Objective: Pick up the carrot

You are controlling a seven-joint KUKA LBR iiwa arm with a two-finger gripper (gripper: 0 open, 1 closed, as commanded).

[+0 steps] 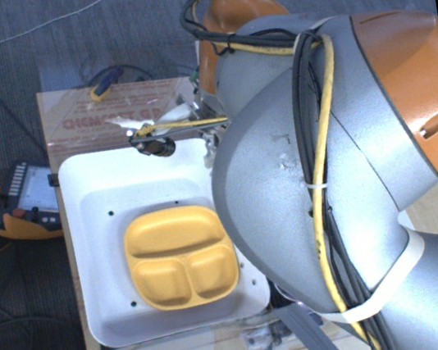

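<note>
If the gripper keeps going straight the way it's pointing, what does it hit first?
Most likely the bare floor of the white bin near its upper right corner, where the gripper points down. The yellow divided plate lies lower in the view, off that line. Depth is unclear.

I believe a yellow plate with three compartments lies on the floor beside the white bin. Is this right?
Not quite. The yellow plate with three compartments lies inside the white bin, not beside it. The camera view shows this.
</note>
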